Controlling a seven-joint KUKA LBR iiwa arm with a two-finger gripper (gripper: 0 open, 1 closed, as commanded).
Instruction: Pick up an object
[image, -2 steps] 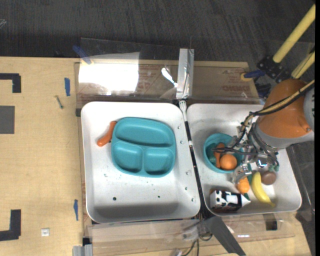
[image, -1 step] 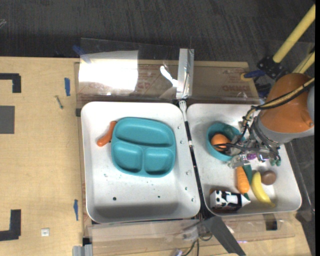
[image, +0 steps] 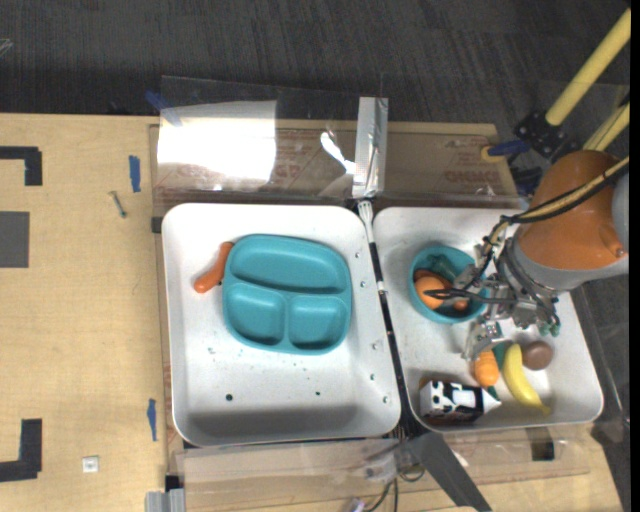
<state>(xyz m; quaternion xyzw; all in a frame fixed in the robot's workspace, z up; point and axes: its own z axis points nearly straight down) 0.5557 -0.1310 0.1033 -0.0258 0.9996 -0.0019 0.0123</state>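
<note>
1. The gripper (image: 487, 325) hangs over the right bin (image: 570, 400), its metal parts and cables so tangled against the clutter beneath that I cannot tell how it is set or whether anything is in it.
2. The arm (image: 575, 225) comes in from the right; its orange band covers the bin's far right corner, and the frame edge cuts the arm off.
3. Just left of the gripper sits a small teal bowl (image: 432, 268) with something orange inside; cables cross it, so its contents are hard to name.
4. Nearer the camera lie an orange piece (image: 486, 370), a yellow banana (image: 522, 378) and a brown lump (image: 538, 353), close together, just below the gripper.
5. A black-and-white toy (image: 452, 398) rests at the bin's near edge.
6. The left bin (image: 200, 400) holds a teal divided tray (image: 287, 292), with an orange carrot-like piece (image: 211, 272) touching its left side.
7. Both bins stand on a pale wooden bench (image: 70, 330) with black tape marks; glare whitens a clear sheet (image: 215, 145) beyond the left bin, and dark floor lies farther back.
</note>
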